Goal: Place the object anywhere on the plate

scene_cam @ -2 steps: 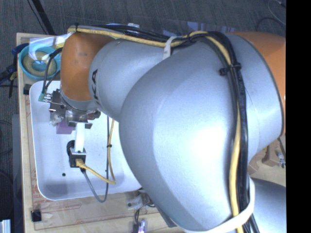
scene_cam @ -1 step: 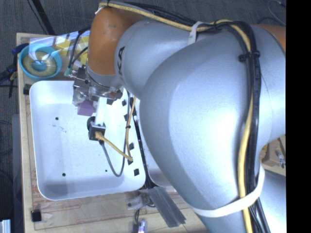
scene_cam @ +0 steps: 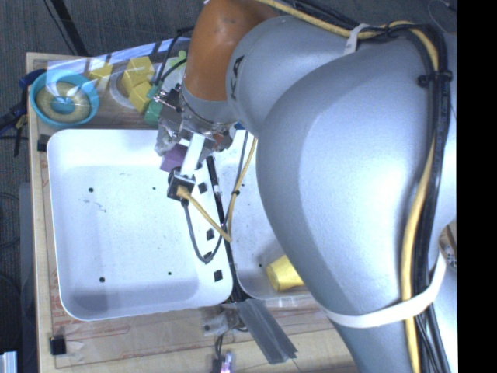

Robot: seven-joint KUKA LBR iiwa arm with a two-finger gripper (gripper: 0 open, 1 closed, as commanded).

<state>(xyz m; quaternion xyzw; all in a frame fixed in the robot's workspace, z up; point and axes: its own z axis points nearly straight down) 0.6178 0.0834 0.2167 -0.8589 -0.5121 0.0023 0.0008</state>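
Observation:
My gripper [scene_cam: 169, 148] hangs over the far right corner of the left white bin [scene_cam: 116, 231], reaching in under the orange wrist band. A small purple object [scene_cam: 172, 161] shows right at the gripper's lower end; whether it is gripped or lying just beneath I cannot tell. A blue plate [scene_cam: 40, 106] with a pale item in it sits outside the bins, at the bench's far left corner, well to the left of the gripper.
Yellow blocks [scene_cam: 138, 81] and a green piece [scene_cam: 153, 109] lie on the back ledge beside the blue plate. A yellow object [scene_cam: 283, 274] rests in the right bin [scene_cam: 252, 286], mostly hidden by the arm. Cables [scene_cam: 203, 231] dangle over the divider between the bins.

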